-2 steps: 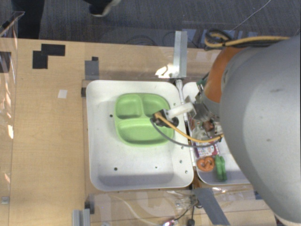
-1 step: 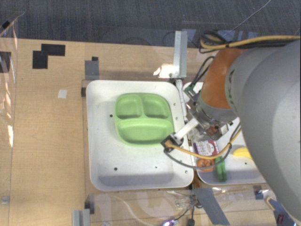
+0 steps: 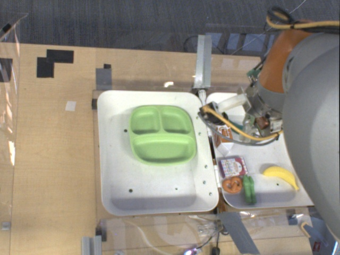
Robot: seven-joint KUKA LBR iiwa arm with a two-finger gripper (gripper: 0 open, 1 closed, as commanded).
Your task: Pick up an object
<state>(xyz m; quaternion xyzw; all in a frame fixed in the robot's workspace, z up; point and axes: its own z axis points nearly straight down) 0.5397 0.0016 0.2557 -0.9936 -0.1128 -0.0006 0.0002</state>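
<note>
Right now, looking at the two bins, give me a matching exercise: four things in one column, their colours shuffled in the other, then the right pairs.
Things:
1. divided plate
2. banana
3. flat packet
4. small round piece

Colours:
A. orange
B. purple and white
C. light green
D. yellow

Pairs: 1-C, 2-D, 3-B, 4-A.
</note>
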